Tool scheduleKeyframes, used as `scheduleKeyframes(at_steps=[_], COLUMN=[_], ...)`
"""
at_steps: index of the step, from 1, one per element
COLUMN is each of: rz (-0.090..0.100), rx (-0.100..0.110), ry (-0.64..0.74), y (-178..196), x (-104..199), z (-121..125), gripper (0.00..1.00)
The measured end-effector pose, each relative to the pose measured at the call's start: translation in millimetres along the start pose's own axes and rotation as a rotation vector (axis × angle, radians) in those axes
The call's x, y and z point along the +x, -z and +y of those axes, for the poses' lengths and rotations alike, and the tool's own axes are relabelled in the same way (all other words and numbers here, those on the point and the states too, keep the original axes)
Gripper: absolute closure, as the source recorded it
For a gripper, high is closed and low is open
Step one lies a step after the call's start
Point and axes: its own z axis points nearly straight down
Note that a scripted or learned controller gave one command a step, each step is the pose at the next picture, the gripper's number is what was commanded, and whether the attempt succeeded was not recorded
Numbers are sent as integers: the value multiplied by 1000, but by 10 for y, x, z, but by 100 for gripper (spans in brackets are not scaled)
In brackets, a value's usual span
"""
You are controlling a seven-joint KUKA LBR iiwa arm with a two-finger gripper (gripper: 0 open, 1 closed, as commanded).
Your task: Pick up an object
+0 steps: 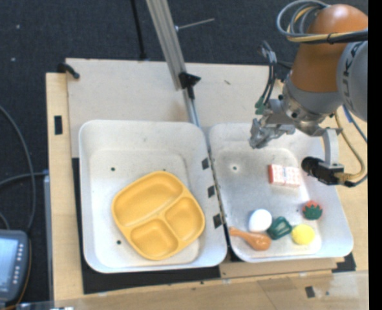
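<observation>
The right bin (242, 173) holds a small white and red box (285, 175), a white ball (260, 220), a dark green piece (280, 228), a yellow ball (302, 234), an orange spoon-shaped piece (251, 238) and a red and green strawberry-like piece (313, 210). My gripper (260, 136) hangs over the far part of this bin, up and to the left of the box. I see nothing between its fingers.
A yellow divided plate (157, 214) lies in the left bin (100, 173). A slanted metal pole (171, 50) rises behind the bins. A black cable plug (321, 170) hangs off the arm beside the box.
</observation>
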Motion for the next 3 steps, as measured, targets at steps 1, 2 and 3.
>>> scheduleKeyframes(at_steps=[1, 2, 3], rz=[0, 0, 1], rx=[2, 3, 1], ry=[-1, -1, 1], y=[10, -166, -109], x=[450, 966, 1461], z=[-87, -110, -172], gripper=[100, 100, 100])
